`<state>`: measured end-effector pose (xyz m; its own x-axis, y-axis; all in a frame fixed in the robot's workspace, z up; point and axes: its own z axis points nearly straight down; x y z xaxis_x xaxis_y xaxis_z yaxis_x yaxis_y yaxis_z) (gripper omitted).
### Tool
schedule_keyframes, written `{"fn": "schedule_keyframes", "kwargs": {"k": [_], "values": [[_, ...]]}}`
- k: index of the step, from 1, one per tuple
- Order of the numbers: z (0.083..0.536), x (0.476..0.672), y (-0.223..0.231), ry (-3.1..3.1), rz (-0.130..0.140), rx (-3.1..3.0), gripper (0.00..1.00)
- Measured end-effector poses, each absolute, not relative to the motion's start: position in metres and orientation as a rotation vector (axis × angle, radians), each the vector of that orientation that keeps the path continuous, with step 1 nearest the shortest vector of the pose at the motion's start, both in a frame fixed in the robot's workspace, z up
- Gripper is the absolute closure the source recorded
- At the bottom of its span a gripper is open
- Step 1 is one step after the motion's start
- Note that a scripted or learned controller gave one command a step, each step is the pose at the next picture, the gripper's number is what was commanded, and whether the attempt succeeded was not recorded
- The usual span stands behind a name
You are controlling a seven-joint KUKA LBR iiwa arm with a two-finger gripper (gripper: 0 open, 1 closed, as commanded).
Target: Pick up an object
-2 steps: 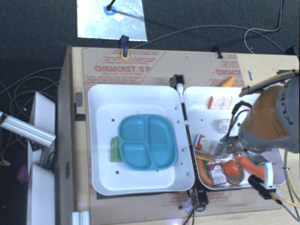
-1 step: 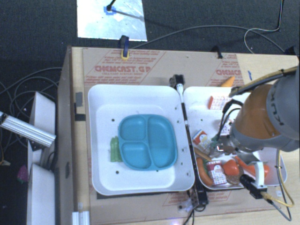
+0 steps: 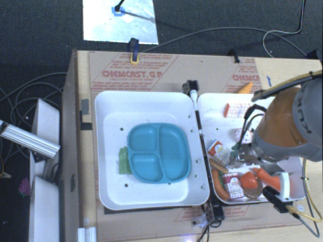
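My gripper [image 3: 235,157] reaches down into the right bin [image 3: 212,103], low over the clutter near its front left. Just left of it lies a small red and white carton [image 3: 217,149]. In front of it sit a red and white packet [image 3: 232,185], a red tomato-like piece [image 3: 249,181] and an orange carrot [image 3: 217,181]. A second carrot [image 3: 263,174] lies under the wrist. The arm hides the bin's right half.
The left bin [image 3: 113,107] holds a blue divided plate [image 3: 159,152] and a green piece [image 3: 123,161] beside it. A red and white box [image 3: 234,110] lies at the right bin's back. An orange object [image 3: 245,88] rests on the cardboard behind it.
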<state>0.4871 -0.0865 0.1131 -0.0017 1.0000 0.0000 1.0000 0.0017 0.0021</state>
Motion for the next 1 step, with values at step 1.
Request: {"fn": "schedule_keyframes", "kwargs": {"k": [1], "values": [[0.0845, 0.4869, -0.0938, 2.223, 0.002, 2.219, 1.0]]}}
